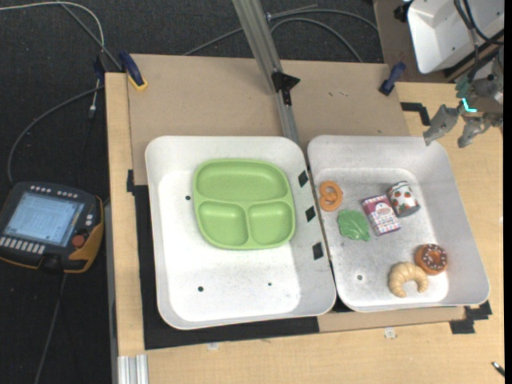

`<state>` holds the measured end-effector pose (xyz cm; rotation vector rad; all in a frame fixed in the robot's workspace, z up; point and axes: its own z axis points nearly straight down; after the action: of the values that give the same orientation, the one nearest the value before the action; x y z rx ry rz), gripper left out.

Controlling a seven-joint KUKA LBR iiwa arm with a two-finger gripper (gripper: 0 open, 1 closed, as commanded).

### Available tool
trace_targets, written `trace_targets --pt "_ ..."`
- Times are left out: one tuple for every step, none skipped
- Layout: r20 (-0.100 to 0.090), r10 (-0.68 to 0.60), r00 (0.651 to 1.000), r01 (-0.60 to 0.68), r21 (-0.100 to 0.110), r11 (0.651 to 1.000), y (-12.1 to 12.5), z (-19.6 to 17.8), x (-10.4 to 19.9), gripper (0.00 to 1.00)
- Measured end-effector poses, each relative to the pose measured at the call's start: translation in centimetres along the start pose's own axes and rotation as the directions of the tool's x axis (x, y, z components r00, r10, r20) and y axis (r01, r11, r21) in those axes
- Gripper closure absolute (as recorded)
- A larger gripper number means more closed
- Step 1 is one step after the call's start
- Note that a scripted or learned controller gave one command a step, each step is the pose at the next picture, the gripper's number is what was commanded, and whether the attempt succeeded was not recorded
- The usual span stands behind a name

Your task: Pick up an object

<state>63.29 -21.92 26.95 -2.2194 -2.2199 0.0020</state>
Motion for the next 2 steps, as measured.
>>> trace_targets --pt "0.001 -0.001 1.000 0.001 -0.003 1.000 0.1 -0.2 0.0 0.00" --pt "0.000 0.000 1.000 0.000 0.001 1.000 0.4 4.0 -0.2 0.00"
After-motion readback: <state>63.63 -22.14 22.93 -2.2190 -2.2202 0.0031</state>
